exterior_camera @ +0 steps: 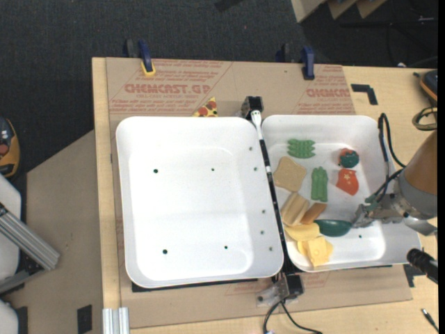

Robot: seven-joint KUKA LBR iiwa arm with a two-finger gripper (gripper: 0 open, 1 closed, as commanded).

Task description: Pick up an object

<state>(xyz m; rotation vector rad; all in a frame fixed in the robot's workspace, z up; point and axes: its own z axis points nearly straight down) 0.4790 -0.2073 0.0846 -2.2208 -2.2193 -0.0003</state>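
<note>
The right bin (368, 127) holds several toy foods. A green leafy piece (301, 147) lies at the back, with a tan bread slice (290, 174) and a green pickle (319, 184) in front of it. A red and green piece (348, 158) and a red piece (348, 181) lie to the right. Tan slices (304, 209) and yellow cheese (314, 246) sit at the front left. A dark green spoon (334, 227) lies at the front, its handle pointing right. My gripper (370, 211) is low in the bin at the spoon's handle end.
The left bin (139, 145) sits beside the right one, with a black bar between them. The grey arm (424, 179) comes in over the right bin's right rim. A black cable (384, 141) runs along that rim. Clamps (146, 56) stand at the bench's back edge.
</note>
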